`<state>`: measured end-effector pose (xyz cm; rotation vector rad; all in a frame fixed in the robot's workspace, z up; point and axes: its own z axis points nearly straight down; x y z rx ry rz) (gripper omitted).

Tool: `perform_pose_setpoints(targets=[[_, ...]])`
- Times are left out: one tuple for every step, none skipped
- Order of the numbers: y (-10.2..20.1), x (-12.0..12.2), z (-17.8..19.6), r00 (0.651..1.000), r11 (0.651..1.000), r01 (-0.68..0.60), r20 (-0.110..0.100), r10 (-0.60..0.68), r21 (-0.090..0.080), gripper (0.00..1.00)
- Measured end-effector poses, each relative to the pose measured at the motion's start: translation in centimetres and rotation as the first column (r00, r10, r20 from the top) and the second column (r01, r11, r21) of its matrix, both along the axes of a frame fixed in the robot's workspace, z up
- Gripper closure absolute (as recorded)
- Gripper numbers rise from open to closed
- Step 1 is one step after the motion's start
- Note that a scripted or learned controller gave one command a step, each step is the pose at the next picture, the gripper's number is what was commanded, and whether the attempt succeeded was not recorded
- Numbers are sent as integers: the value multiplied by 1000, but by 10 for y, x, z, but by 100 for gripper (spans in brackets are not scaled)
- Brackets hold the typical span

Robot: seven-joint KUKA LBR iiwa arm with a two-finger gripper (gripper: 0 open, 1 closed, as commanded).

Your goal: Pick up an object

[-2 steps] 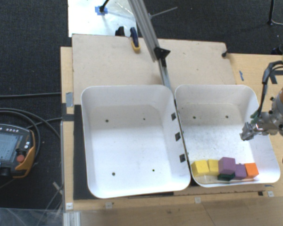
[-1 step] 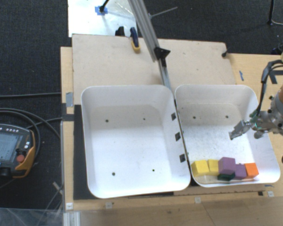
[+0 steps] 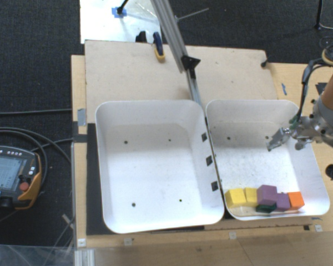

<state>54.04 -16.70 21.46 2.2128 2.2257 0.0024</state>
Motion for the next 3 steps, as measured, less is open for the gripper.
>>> perform_pose_setpoints(targets=[[79,4,-128,1000,1000,-2,-6,3,4,0],[75,6,-113,1000,1000,2,0,-2,1,100],[58,-13,16,1000,1000,3,7,-3,-1,100]])
